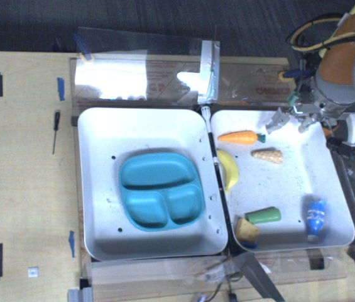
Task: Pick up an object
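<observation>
In the right bin (337, 187) the pickings are spread wide: a carrot (238, 138) lies crosswise near the back left, orange body with a green tip pointing right, and just below and to its right sits a small speckled tan piece, a corn cob (267, 156) by the look of it. A banana (229, 169) hugs the bin's left wall, curving along the divide. Up front, a green cylinder (263, 216) lies on its side, with a brownish chunk (247, 231) just beside it in the near left corner, too unclear to name. Over on the right, a blue bottle (315, 216) rests close to the front right wall. Above the back right corner hangs the gripper (292, 120), its two fingers spread apart and nothing between them, one tip off the carrot's green end, the other nearer the back rim. The grey arm (342, 68) comes in from the upper right, orange band showing, yellow and black cables looped over it. The left bin (92, 187) carries a blue divided tray (161, 190), three compartments, sitting squarely in the middle. A clear plastic panel (142, 74) stands behind both bins, and the pale wood bench (20, 187) stretches off to the left.
</observation>
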Tool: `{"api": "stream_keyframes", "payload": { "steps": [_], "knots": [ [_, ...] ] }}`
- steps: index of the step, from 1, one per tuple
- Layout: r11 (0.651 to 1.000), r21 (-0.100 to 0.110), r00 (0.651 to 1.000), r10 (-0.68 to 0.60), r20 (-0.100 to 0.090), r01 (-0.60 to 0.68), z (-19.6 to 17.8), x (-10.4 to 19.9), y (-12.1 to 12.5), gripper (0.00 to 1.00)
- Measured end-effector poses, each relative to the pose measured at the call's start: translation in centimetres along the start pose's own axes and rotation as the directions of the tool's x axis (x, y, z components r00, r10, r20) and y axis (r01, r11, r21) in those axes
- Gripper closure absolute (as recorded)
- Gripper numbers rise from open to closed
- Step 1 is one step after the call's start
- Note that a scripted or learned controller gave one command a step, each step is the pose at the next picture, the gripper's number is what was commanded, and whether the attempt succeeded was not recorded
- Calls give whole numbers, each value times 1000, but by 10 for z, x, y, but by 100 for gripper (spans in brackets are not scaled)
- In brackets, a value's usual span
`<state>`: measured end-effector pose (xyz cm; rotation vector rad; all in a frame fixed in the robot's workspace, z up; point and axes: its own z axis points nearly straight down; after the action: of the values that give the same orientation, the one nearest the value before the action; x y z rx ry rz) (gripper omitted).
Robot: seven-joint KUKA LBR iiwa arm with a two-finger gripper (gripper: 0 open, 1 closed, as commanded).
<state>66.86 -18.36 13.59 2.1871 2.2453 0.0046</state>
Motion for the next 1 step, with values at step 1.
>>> {"api": "stream_keyframes", "payload": {
  "steps": [1],
  "knots": [
    [998,6,998,-65,-7,65,49,-15,-13,0]
  ]
}}
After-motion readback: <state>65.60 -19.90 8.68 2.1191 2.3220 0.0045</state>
